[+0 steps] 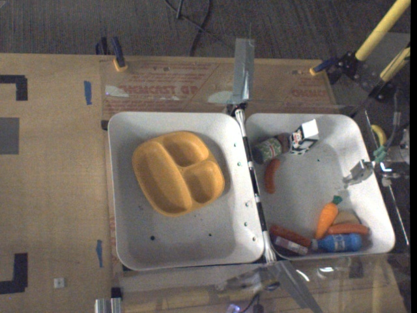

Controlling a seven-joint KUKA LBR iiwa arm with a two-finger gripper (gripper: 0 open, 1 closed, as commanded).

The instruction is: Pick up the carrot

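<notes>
The carrot (326,219), orange with a green top, lies tilted in the lower right part of the right bin (345,126). Its green end points up and to the right. My gripper (360,172) sits low at the bin's right wall, up and to the right of the carrot and apart from it. Nothing shows held in it.
Around the carrot lie an orange piece (349,228), a blue bottle (339,242) and a red-brown stick (290,235). A red sausage (270,175), a dark bottle (270,149) and a small carton (305,137) lie farther up. The left bin (130,240) holds a yellow divided plate (177,172).
</notes>
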